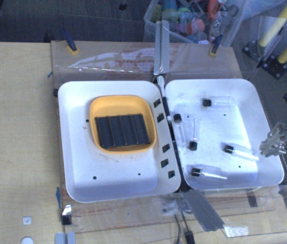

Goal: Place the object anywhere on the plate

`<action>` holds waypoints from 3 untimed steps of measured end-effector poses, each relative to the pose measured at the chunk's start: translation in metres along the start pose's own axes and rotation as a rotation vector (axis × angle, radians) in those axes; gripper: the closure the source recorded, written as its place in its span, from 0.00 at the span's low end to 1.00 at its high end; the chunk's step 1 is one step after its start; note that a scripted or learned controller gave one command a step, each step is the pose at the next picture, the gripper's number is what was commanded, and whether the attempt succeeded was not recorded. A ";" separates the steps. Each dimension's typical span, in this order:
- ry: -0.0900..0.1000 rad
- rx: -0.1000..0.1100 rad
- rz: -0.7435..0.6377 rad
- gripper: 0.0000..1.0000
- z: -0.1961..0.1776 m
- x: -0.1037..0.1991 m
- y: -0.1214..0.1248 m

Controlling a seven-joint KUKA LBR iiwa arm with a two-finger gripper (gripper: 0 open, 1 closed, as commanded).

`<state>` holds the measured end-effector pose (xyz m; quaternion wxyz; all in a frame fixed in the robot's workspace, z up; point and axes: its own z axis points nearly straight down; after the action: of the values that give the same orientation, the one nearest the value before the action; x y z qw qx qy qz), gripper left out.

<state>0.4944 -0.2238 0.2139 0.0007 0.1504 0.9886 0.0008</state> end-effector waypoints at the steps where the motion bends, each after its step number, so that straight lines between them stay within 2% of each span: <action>1: -0.008 0.001 -0.247 1.00 -0.044 -0.037 0.012; 2: -0.009 0.001 -0.513 1.00 -0.054 -0.068 0.022; 3: -0.010 0.002 -0.778 1.00 -0.125 -0.102 0.033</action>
<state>0.6017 -0.2229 0.3390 0.0056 -0.2356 0.9718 -0.0011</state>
